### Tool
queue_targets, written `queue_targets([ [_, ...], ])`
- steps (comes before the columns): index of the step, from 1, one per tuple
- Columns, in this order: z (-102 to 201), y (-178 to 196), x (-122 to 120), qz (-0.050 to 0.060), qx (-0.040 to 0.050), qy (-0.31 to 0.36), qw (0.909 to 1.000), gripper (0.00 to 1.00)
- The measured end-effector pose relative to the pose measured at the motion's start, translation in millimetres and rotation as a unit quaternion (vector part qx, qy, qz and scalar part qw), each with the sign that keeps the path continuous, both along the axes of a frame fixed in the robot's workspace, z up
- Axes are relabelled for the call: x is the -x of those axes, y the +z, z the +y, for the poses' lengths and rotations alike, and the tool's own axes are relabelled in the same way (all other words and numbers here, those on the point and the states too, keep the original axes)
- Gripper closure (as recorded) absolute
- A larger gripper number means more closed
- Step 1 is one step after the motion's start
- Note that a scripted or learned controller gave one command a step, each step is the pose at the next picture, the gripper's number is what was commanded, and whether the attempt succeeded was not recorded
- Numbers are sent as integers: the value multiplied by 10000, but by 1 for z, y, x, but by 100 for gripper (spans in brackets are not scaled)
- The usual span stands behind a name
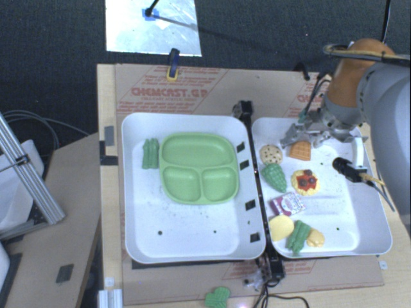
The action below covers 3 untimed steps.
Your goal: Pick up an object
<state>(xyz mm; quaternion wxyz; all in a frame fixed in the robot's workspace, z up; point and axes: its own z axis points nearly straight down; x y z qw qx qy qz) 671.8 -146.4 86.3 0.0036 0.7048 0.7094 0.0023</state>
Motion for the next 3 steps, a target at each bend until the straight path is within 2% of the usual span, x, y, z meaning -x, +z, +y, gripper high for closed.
queue_targets([
  [1,-1,12,0,-12,8,5,10000,100],
  [2,0,12,1,-5,7,16,10000,0],
  [3,-3,-2,31,47,-6,-28,10000,0],
])
